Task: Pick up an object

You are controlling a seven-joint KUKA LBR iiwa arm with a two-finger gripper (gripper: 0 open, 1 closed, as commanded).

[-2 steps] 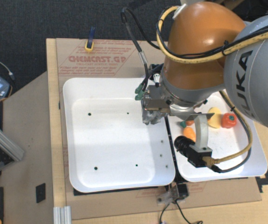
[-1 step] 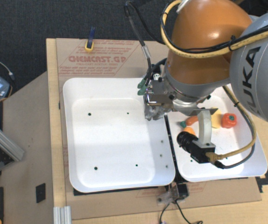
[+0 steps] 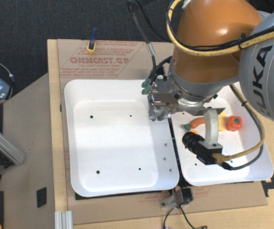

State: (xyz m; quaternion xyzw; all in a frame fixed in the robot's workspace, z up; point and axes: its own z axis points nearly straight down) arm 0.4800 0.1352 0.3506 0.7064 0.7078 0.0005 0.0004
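An orange carrot-shaped piece (image 3: 194,123) lies in the right bin (image 3: 251,168), partly hidden by the robot's pale bracket. To its right sits a small red-orange tomato-like thing (image 3: 234,123) with a green tip. My gripper (image 3: 156,112) hangs low over the divide between the two bins, at their far half and just left of the carrot piece. The big orange wrist above hides most of the right bin's far part. I see nothing between the fingers.
The left bin (image 3: 79,142) lies to the gripper's left. Both bins rest on a cardboard sheet (image 3: 103,58) with red print. A blue and yellow clip (image 3: 92,41) stands at the sheet's far edge.
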